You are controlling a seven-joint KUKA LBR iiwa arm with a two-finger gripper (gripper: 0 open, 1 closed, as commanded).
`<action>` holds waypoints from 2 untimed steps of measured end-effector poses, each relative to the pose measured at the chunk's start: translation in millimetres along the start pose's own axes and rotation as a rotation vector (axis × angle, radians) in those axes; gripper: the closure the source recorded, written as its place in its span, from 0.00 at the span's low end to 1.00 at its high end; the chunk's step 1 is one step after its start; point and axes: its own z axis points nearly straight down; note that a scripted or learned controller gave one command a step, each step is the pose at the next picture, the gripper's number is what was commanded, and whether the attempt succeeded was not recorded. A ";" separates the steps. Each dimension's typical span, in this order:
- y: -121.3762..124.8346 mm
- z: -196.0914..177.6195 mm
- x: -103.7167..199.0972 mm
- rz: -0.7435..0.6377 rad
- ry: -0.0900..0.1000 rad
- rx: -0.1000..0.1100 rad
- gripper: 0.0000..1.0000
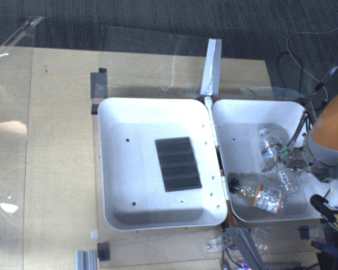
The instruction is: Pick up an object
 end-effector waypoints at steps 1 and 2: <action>56.0 8.7 -1.1 -0.039 -0.001 -0.002 0.00; 125.7 10.0 10.5 -0.297 -0.001 0.038 0.00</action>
